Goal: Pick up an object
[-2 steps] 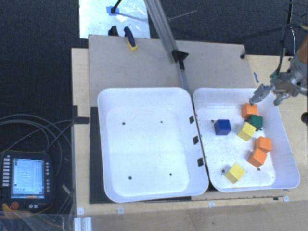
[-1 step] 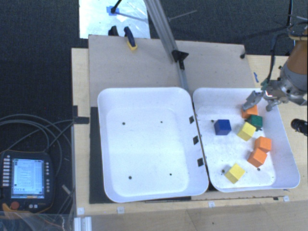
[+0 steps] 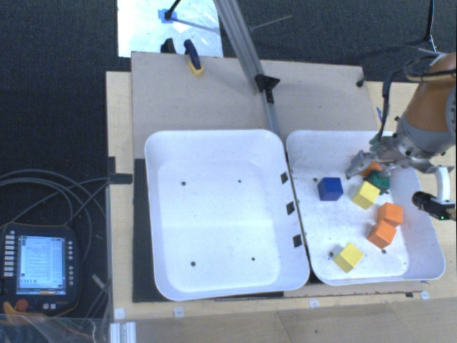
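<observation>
Reaching into the right bin (image 3: 428,266), my gripper (image 3: 373,168) sits low over an orange piece (image 3: 370,168) beside a green one (image 3: 382,183), probably lined up to grab it; I cannot tell its state or whether it holds anything.

We see the arm (image 3: 428,109) reaching in from the right, its orange band uppermost at the far right and the grey wrist angled down and leftward. Our view has the hand (image 3: 371,168) low at the wrist's end, its metal parts pointing left.
</observation>
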Robot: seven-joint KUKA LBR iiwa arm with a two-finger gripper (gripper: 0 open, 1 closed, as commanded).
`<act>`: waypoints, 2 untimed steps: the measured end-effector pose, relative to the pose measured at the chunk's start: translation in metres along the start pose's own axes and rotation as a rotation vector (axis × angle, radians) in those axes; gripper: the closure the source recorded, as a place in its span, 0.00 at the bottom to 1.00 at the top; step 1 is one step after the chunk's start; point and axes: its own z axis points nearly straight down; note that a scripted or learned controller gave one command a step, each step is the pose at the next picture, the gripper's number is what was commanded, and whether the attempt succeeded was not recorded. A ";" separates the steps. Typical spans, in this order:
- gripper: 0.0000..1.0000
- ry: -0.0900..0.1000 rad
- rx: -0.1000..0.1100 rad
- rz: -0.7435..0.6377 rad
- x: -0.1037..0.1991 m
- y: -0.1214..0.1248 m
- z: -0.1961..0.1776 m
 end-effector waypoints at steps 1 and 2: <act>1.00 -0.003 -0.009 -0.002 -0.001 0.002 -0.015; 1.00 -0.002 -0.010 -0.001 0.007 0.004 -0.064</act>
